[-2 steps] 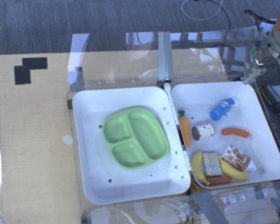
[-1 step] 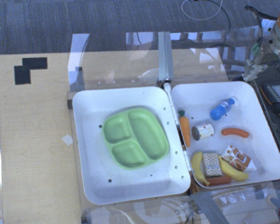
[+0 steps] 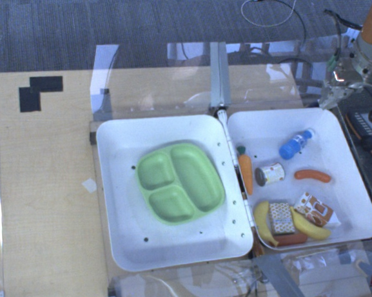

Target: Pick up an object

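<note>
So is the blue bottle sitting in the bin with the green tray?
No, the blue bottle lies in the right bin; the green tray is in the left bin.

robot lab, wooden bench (image 3: 42,209) with clear guard panels, loose cable (image 3: 271,8) on grey carpet, black marker squares (image 3: 38,91)

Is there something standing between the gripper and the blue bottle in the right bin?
Nothing visible does. The gripper is above the right bin's far right corner, and the blue bottle lies apart from the other items, with bare bin floor between it and that corner.
</note>
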Available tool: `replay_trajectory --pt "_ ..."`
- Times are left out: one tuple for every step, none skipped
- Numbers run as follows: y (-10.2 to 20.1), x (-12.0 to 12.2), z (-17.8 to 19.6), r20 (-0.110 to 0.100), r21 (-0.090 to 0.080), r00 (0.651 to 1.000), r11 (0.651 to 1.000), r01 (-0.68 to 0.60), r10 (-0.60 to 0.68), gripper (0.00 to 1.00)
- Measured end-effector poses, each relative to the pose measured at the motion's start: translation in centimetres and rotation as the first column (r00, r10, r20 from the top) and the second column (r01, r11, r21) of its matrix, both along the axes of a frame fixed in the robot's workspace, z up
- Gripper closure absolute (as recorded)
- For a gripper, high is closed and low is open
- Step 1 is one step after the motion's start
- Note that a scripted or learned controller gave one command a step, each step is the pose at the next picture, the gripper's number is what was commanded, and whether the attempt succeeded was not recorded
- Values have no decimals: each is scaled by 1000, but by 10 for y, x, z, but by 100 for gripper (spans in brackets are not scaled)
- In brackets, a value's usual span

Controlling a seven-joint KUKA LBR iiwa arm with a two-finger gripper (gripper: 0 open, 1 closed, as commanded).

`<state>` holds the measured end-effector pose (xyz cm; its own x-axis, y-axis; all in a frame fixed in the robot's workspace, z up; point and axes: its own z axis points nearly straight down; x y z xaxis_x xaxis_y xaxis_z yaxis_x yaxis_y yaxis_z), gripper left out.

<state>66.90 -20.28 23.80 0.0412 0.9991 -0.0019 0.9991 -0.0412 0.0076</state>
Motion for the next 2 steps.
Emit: replay_trajectory --pt "1 2 13 8 -3 1000 1000 -7 7 100" --pt "2 4 26 15 -6 1000 1000 -12 13 100"
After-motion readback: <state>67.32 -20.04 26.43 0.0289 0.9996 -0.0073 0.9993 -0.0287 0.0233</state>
